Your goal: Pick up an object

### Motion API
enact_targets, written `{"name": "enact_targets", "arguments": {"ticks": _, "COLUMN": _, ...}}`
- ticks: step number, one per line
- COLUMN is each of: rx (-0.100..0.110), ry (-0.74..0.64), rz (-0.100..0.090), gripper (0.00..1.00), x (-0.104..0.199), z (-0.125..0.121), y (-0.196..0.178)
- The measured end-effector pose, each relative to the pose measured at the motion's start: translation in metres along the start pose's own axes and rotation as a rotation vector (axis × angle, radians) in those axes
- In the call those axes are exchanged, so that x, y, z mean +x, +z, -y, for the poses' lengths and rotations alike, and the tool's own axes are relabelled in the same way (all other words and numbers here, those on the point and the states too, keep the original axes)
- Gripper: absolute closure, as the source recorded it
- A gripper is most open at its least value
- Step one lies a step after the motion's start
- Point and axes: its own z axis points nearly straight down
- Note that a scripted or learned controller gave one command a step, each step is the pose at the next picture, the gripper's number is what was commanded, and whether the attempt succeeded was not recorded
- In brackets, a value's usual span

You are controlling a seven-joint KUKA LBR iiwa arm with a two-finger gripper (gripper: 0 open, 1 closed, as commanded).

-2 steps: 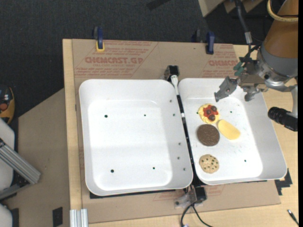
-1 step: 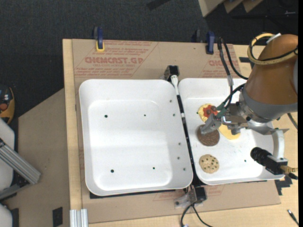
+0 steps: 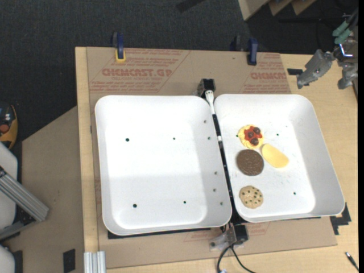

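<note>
Four food items sit in your right bin [image 3: 301,124]: tart [image 3: 251,134], yellow piece [image 3: 275,156], brown cookie [image 3: 249,162], chip cookie [image 3: 251,197]. Board [image 3: 170,73] reads "CHEMCAST GP". Gripper [image 3: 327,67] sits top right, off the bins.

four food pieces [image 3: 251,162] clustered in the right bin [image 3: 307,124], claw [image 3: 330,67] above its far corner

Both bins, the left bin [image 3: 153,164] and right bin [image 3: 307,152], are white with small dark dots. In the right bin are seen a dark brown cookie [image 3: 249,162], a tan cookie [image 3: 251,197] speckled with dark chips, a plain yellow piece [image 3: 275,156], and a yellow tart [image 3: 251,135] topped with red and dark berries.
</note>
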Motion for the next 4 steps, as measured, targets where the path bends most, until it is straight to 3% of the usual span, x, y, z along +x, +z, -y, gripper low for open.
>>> {"name": "enact_targets", "arguments": {"ticks": 1, "rx": 0.034, "ry": -0.007, "rz": -0.006, "gripper": 0.0, "x": 0.074, "z": 0.002, "y": 0.121}}
{"name": "enact_targets", "arguments": {"ticks": 2, "rx": 0.019, "ry": -0.001, "rz": -0.003, "gripper": 1.0, "x": 0.069, "z": 0.0, "y": 0.103}}
{"name": "enact_targets", "arguments": {"ticks": 3, "rx": 0.034, "ry": -0.005, "rz": -0.005, "gripper": 1.0, "x": 0.122, "z": 0.003, "y": 0.2}}
{"name": "enact_targets", "arguments": {"ticks": 4, "rx": 0.025, "ry": 0.006, "rz": -0.003, "gripper": 1.0, "x": 0.071, "z": 0.011, "y": 0.191}}
